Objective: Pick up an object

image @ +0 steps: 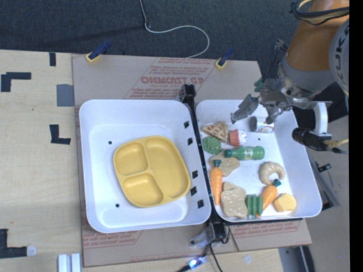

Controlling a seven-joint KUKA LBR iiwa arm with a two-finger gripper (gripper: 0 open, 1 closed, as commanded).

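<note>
My gripper (256, 111) hangs open over the far part of the right bin (303, 169), its two dark fingers spread with nothing between them. Just below it lie a small white and red piece (264, 126), a pizza slice (215, 131) and a red and white item (235, 136). Further down are a green bottle (245, 152), a green broccoli (211, 145), a croissant (270, 171), two carrots (216, 184) (268, 195), bread pieces (233, 202), a green pod (253, 204) and a yellow wedge (285, 202).
The left bin (96, 152) holds a yellow divided plate (150, 170). A black divider (195, 152) runs between the bins. The grey and orange arm (315, 33) reaches in from the upper right. A white cable (170, 27) lies behind the bins.
</note>
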